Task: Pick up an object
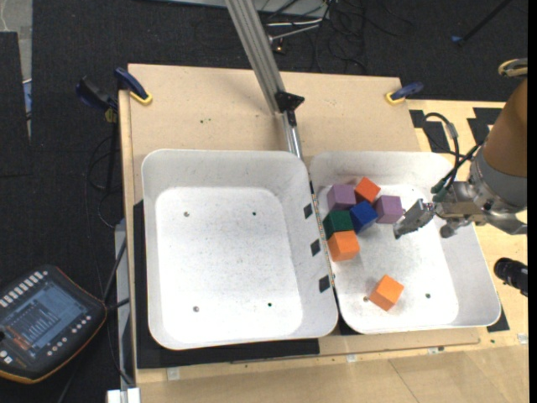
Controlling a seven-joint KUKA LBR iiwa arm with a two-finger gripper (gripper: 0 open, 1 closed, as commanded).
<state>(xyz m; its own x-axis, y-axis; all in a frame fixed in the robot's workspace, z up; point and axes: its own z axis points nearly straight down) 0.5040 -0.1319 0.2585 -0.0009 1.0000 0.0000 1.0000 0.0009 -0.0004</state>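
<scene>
Small cubes cluster at the left side of the right bin [470, 300]: a purple cube [342, 196], an orange cube [367, 190], a blue cube [363, 215], a second purple cube [389, 208], a green cube [338, 222] and an orange cube [344, 245]. Another orange cube [387, 292] lies alone nearer the front. My gripper [413, 219] hangs over the right bin just right of the second purple cube, pointing left toward the cluster. Nothing shows between its fingers.
The left bin [168, 225] sits beside the right one on the wooden bench. A metal pole [260, 49] slants across the back. Clamps sit at the bench's rear corners. A teach pendant [42, 317] lies off the bench at lower left.
</scene>
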